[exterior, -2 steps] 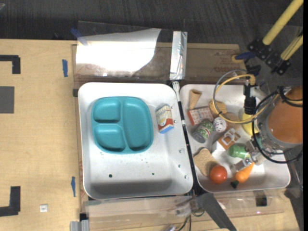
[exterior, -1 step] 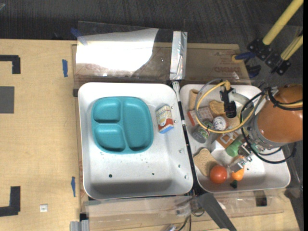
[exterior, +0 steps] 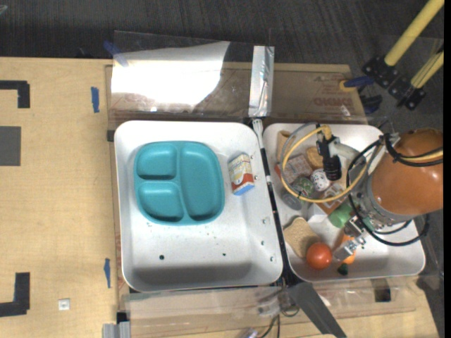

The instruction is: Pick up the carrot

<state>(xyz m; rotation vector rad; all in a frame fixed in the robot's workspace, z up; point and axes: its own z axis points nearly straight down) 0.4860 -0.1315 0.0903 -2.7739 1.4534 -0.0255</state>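
arm (exterior: 405, 182): enters at right of frame, over right bin (exterior: 409, 263) | jaws (exterior: 350, 243): low in lower-centre of right bin, opening cannot be told | carrot (exterior: 345, 254): orange piece right at jaws, just right of tomato (exterior: 318, 256) | teal tray (exterior: 179, 182), carton (exterior: 242, 172): left bin (exterior: 141, 259)

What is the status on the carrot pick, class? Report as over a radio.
Gripper low in right bin, fingers unclear. Carrot at the gripper tip, grasp not confirmed. Tomato and bread slice crowd it on the left.
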